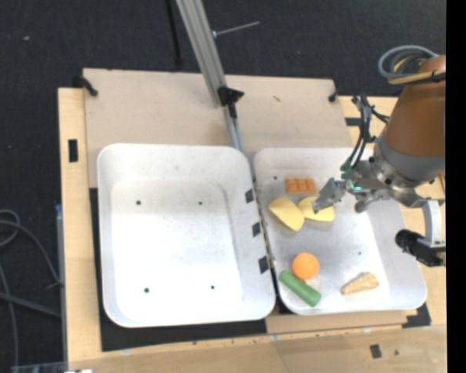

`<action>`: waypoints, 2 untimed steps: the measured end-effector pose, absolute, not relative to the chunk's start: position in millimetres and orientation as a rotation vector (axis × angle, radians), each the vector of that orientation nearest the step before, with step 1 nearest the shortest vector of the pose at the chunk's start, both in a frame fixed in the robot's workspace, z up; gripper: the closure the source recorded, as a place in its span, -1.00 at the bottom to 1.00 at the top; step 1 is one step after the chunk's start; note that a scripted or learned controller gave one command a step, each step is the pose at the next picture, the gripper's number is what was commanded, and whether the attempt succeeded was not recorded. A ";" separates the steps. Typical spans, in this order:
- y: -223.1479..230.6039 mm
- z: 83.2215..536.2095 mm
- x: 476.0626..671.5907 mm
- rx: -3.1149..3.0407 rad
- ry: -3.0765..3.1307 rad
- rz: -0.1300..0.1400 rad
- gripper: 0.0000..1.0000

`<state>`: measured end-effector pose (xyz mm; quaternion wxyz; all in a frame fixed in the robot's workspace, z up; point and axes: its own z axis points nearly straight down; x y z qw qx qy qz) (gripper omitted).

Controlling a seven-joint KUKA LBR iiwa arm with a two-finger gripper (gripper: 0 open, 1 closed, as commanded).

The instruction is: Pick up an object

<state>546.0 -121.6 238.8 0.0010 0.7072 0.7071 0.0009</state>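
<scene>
Yellow pieces (295, 212) lie in the right bin (396, 286), far of the orange ball (305, 266); the fingers (324, 203) touch their right edge, but their spread cannot be told.

Claw (324, 203) low in right bin (388, 298), touching yellow pieces (289, 214); orange ball (305, 266), green cylinder (299, 288) near front edge.

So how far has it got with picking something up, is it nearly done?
Not done yet. The gripper is down inside the right bin, right at the yellow pieces, but nothing looks lifted; whether it has a grip is unclear. The orange ball, green cylinder, orange waffle-like block and tan wedge lie untouched. Gripping and raising one object remain.
</scene>
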 end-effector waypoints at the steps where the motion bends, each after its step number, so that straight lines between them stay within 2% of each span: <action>1: -130.8 189.3 551.6 2.224 2.220 -0.005 -1.00; 2: -126.9 127.2 549.2 2.226 2.221 -0.007 -1.00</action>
